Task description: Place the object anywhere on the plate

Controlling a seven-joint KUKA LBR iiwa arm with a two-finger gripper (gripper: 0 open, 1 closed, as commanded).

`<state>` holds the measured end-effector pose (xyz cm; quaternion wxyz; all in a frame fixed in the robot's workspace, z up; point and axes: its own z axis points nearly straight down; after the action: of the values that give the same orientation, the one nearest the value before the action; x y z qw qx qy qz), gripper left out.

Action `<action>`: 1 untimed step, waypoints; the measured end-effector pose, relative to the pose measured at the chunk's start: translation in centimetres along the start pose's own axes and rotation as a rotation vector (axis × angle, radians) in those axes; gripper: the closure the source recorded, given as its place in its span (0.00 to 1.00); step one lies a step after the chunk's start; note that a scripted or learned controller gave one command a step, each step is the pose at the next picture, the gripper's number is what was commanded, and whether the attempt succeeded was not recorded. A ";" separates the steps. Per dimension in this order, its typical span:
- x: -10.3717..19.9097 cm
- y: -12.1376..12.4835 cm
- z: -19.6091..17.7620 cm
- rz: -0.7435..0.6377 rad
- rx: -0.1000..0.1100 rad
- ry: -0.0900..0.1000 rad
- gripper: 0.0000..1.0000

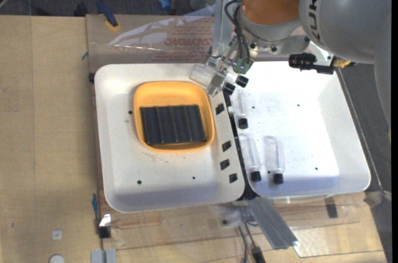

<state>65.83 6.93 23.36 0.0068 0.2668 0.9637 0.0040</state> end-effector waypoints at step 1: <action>0.0 0.0 0.0 0.000 0.000 0.000 0.00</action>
<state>65.84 6.90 23.39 0.0070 0.2670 0.9637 0.0041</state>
